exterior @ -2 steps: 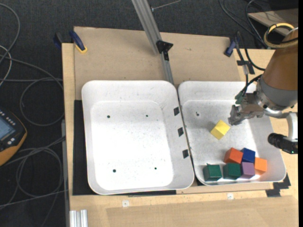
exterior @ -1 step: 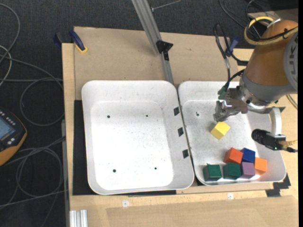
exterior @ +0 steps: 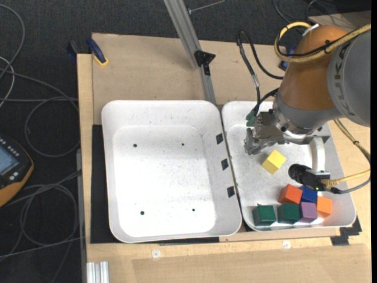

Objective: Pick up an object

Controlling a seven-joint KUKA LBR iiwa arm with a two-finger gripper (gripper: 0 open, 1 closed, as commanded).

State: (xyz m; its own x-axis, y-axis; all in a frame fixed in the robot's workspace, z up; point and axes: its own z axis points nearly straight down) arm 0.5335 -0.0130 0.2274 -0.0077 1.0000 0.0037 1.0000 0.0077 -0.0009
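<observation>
**Q:** What does the camera above the bench take in?

**A:** A wooden bench [exterior: 147, 58] with two shallow white bins side by side. The left bin [exterior: 165, 175] has a speckled floor. The grey arm [exterior: 312, 81], with its orange band, reaches in from the right and hides the far right part of the right bin [exterior: 253, 184].

**Q:** Where is the gripper, and does it hold anything?

**A:** The gripper [exterior: 255, 143] hangs low over the upper left of the right bin, near the wall between the bins. Its tip is a small grey blur under the wrist. I cannot tell whether it is open or closed, or whether it grips anything.

**Q:** Where are the things to pick?

**A:** A yellow cube [exterior: 274, 161] lies tilted just below and right of the gripper, apparently apart from it. In the bin's near right corner, six blocks are packed together:
- dark green block [exterior: 265, 214]
- green block [exterior: 288, 212]
- purple block [exterior: 308, 211]
- blue block [exterior: 309, 194]
- red-orange block [exterior: 290, 194]
- orange block [exterior: 324, 205]

Their edges run together, so I cannot tell which ones touch.
</observation>
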